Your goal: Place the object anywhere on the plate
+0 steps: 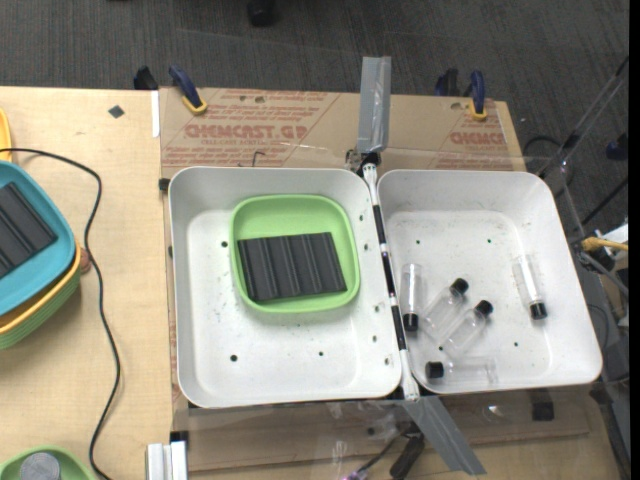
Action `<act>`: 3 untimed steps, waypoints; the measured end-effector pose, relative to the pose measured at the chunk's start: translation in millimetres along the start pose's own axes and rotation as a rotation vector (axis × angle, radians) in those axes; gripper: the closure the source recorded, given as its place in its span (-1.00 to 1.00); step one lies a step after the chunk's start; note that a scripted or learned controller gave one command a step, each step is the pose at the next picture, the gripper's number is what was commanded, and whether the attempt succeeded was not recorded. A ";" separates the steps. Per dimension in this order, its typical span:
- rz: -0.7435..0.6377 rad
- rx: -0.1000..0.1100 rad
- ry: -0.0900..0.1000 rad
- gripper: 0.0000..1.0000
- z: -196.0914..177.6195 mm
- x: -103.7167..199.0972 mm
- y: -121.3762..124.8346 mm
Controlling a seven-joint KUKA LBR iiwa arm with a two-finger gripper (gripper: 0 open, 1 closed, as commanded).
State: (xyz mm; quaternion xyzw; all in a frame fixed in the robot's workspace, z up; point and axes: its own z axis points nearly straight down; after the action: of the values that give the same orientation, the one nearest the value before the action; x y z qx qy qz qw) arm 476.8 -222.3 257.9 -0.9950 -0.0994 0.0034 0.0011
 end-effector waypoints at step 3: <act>-0.001 -0.001 0.001 -1.00 -31.1 0.9 -2.8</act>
State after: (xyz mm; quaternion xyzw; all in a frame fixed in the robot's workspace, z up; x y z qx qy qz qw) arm 477.3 -219.5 289.0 -0.9950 -0.0997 0.0030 0.0006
